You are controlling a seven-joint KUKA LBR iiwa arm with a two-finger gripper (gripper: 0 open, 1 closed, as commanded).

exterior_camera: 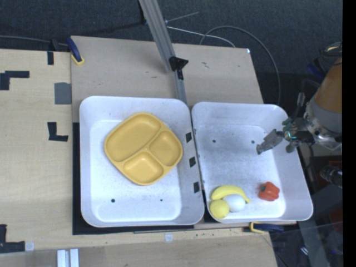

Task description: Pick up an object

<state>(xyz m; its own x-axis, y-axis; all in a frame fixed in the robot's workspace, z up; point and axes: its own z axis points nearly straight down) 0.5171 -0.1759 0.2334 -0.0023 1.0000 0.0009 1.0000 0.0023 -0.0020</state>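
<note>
Arm cropped; fruit perhaps clustered

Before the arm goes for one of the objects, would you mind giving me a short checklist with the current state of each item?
1. Objects within the right bin: ok; banana, lemon, white egg and red pepper lie at its near edge.
2. Pincer above that bin: ok, at its far right side.
3. Pincer carrying nothing: ok.
4. Pepper apart from neighbours: ok.
5. Banana, lemon, egg separated: not ok, they touch.
6. Yellow plate out of the way: ok, left bin.
</note>
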